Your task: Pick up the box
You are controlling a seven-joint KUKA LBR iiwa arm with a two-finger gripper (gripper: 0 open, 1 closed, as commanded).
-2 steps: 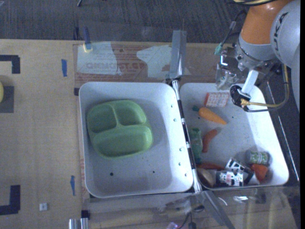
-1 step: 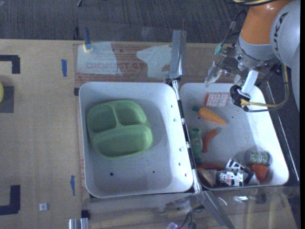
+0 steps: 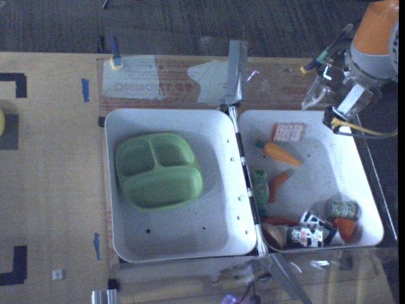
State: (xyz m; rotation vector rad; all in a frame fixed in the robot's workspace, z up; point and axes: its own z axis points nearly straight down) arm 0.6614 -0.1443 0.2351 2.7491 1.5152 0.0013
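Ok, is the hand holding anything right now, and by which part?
Nothing seems held: the hand hangs over the right bin's far corner, the box lies apart on its floor.

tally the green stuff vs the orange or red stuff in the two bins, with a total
green: 3 (green divided plastic plate, slim green piece at the right bin's left wall, green-labelled can)
orange or red: 4 (small orange-red printed box, orange carrot, curved red-orange pepper, orange-red lump beside the can)
total: 7; the dark jumble at that bin's front is too blurred to sort
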